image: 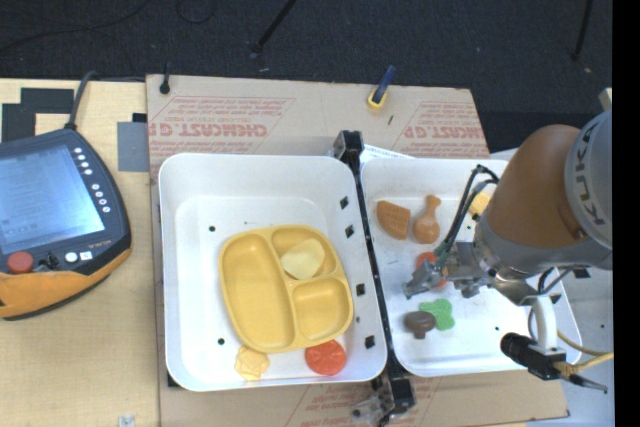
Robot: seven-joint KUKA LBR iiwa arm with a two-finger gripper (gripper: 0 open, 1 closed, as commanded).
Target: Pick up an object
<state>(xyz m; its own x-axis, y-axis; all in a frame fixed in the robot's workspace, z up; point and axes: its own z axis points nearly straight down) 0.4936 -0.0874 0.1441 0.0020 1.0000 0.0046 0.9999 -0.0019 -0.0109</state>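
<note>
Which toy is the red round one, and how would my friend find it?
Start at the left white bin, the one holding the yellow divided tray. Go to the tray's near edge, where two small toys lie on the bin floor. The red round toy sits by the tray's right corner; its neighbour, the yellow toy, is paler and lumpier.

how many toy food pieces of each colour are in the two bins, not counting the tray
Yellow: 2, a pale piece on the tray and one below it
Red: 1
Orange-brown: 2, a wedge and a drumstick
Dark brown: 1
Green: 1
Total: 7, with anything under the gripper hidden
</note>
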